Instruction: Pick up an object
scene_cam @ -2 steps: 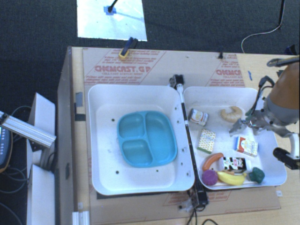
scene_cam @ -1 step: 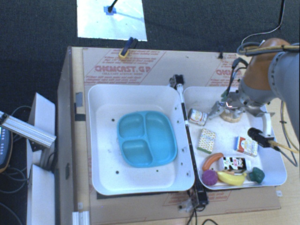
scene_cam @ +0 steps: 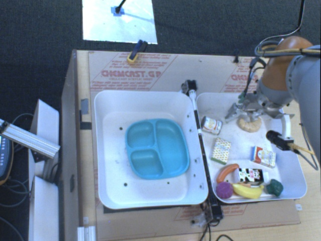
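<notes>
In the right bin a tan round biscuit-like piece lies near the back. My gripper hangs right over it, open, its fingers spread to either side of the piece's top edge. Nothing is held between them. Other items in this bin: a white can on its side, a yellow-green patterned box, a red and white carton, an orange carrot shape, a black and white box, a purple ball, a banana and a green lump.
The left bin holds a blue divided plate. A black rod-like part sticks out from the arm's side over the right bin's right edge. The wall between the bins runs just left of the white can.
</notes>
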`<action>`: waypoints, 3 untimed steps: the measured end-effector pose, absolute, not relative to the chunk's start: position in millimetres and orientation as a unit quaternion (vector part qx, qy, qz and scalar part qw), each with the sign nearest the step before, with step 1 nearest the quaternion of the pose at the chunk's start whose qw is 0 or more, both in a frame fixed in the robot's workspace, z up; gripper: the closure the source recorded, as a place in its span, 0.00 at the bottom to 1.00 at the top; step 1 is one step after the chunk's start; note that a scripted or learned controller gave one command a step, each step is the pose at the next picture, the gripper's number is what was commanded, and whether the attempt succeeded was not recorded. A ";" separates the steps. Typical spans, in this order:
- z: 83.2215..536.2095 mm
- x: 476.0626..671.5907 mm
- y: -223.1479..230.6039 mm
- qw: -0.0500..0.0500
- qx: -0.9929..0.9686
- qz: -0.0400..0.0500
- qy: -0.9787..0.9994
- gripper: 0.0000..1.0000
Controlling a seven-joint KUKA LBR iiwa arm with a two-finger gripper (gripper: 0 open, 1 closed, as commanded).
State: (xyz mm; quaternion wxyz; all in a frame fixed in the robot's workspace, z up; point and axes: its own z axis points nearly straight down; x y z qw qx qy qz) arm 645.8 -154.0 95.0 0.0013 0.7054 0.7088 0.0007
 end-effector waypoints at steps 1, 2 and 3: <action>114.0 660.8 -155.3 0.002 0.705 0.001 0.709 0.00; 96.9 655.3 -172.0 0.001 0.707 0.000 0.708 0.00; 84.5 638.3 -171.4 0.001 0.706 0.000 0.708 0.00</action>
